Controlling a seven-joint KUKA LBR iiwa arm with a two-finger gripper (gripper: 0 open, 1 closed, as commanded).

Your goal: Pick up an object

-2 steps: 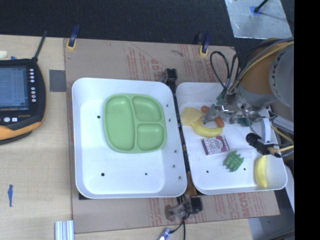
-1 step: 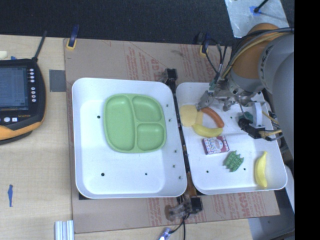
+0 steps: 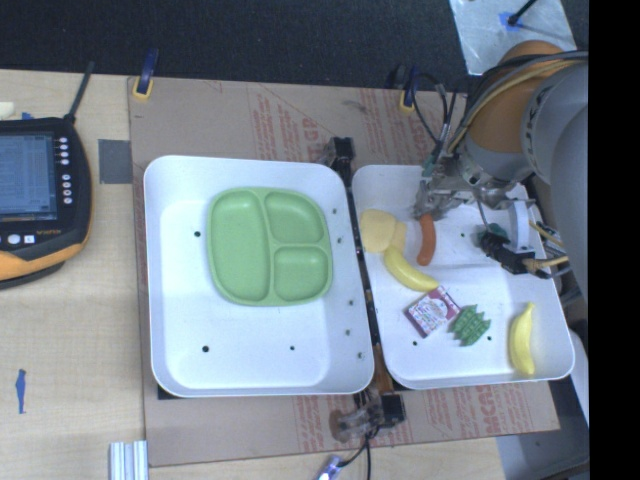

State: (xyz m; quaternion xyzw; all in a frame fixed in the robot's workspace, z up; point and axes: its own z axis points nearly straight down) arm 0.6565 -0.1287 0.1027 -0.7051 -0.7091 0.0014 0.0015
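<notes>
The right bin (image 3: 400,358) holds a pale yellow round piece (image 3: 378,230), an orange-red sausage (image 3: 427,240), a yellow banana (image 3: 410,270), a small pink and white packet (image 3: 432,313), a green leafy toy (image 3: 468,325) and a second banana (image 3: 522,339). My gripper (image 3: 432,204) hangs over the bin's far side, right above the sausage's upper end. Its fingers point down at the sausage, and I cannot make out whether they touch it.
The left bin (image 3: 180,298) carries a green divided plate (image 3: 270,245). A handheld control pendant (image 3: 35,193) lies on the bench at the far left. The arm's grey and orange body (image 3: 525,108) covers the right bin's far right corner, with cables trailing beside it.
</notes>
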